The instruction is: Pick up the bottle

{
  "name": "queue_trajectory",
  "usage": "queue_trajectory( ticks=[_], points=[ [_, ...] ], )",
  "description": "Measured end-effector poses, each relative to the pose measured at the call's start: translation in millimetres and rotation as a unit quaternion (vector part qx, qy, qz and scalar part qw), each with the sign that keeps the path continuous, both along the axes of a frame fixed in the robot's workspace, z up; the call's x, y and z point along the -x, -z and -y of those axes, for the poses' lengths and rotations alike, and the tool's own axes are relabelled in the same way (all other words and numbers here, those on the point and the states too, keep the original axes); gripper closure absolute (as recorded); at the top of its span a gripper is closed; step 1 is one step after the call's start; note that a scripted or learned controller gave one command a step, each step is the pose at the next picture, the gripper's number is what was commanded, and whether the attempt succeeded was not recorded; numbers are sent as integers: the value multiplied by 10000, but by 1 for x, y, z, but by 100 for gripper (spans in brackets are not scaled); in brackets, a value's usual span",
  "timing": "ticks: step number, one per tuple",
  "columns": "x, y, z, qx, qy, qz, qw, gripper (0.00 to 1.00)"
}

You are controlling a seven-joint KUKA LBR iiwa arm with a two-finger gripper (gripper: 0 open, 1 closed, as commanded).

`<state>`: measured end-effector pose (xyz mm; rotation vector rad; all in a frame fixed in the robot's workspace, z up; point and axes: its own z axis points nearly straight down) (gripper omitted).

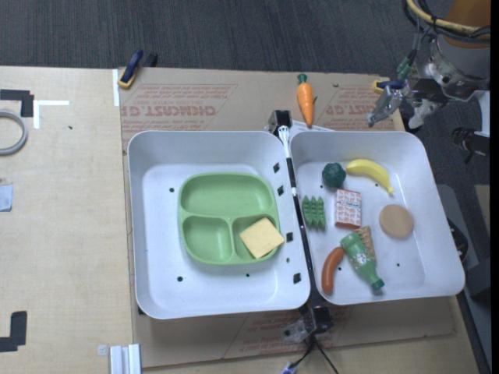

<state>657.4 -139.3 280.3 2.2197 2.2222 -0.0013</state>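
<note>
Your claw (398, 106) sits at the upper right of the frame, above the far rim of the right bin (437, 209) and outside it; its two fingers (382, 109) stand apart with nothing between them. The bottle (362, 260), green with a green cap, lies on its side in the lower middle of the right bin, cap pointing toward the lower right, well apart from the claw. Just beside it on the left you see a red sausage (330, 269), apparently touching the bottle's upper end. Above the bottle rests a small red-and-white box (348, 208), with a tan round disc (396, 221) to its right, a ridged green piece (313, 211) to its left, a dark green round item (334, 174) and a banana (369, 173) farther up. In the left bin (148, 232) a green divided tray (226, 218) carries a yellow block (261, 238) in its lower right compartment. A carrot (304, 98) lies on the tabletop (62, 232) beyond the bins.
</note>
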Motion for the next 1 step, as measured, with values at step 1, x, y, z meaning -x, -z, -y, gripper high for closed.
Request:
queue_trajectory(
  ticks=[1],
  points=[
    [0, -10, 0, 8, -14, 6, 10000, 100]
  ],
)
